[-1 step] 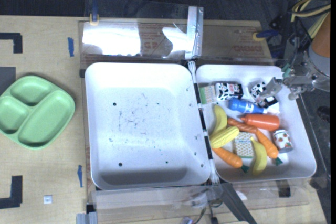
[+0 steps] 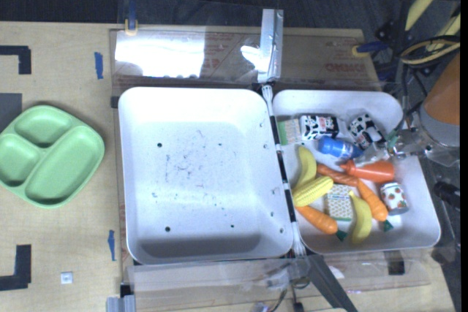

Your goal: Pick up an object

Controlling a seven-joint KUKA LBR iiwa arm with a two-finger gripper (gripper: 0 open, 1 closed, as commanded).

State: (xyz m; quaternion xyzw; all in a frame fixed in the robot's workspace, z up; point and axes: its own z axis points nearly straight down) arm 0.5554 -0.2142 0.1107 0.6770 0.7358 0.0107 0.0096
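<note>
Two shallow white bins side by side on a wooden bench: left bin (image 2: 194, 102) and right bin (image 2: 420, 226), touching along a shared edge. Heaped in the right bin, a clutter of small objects, all candidates for picking. At its far side, a black-and-white cow-patterned pack (image 2: 318, 126), with a pale green card (image 2: 290, 131) just to its left and a second black-and-white patterned piece (image 2: 363, 128) to its right. Just nearer than those, a blue bottle-like item (image 2: 336, 149). Across the middle, an orange carrot (image 2: 373, 171) lying roughly left to right, and a yellow banana (image 2: 307, 163) close to the bin's left wall. Below the banana, a yellow corn cob (image 2: 313, 191), tilted; near it a small checked box (image 2: 339, 203). Toward the near side, another carrot (image 2: 316, 217), a second banana (image 2: 360, 219) and, on the right, a white cup with red marks (image 2: 393, 196). Reaching in from the right over the bin's right rim, the gripper (image 2: 393, 145), just beside the right end of the middle carrot; touching or not, impossible to say. State of the claw: cannot tell, too blurred and cluttered. Well apart on the far left of the bench, a green divided plate (image 2: 47, 155). Beyond the bins, a clear plastic panel (image 2: 194, 47).
</note>
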